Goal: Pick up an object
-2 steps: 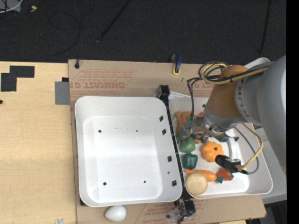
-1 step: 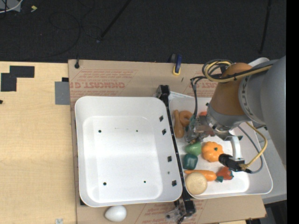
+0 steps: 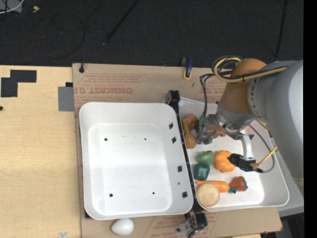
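On the bench's (image 3: 39, 148) near edge, outside the bins, lies one white egg (image 3: 122, 226). In the right bin (image 3: 277, 195), along its near rim, sit one pale round bun (image 3: 208, 195), one carrot (image 3: 214, 185) and one red strawberry (image 3: 239, 183). Farther in are one orange pepper (image 3: 224, 161), one green pepper (image 3: 206, 157) and one dark green block (image 3: 201, 171). At the bin's far left side, one brown bread roll (image 3: 188, 129) lies just beside the jaws (image 3: 204, 134); whether they are wide or narrow cannot be told. The left bin (image 3: 94, 128) stands alongside. Both rest on cardboard (image 3: 124, 83) over pale wood. Beyond is dark carpet (image 3: 148, 24).
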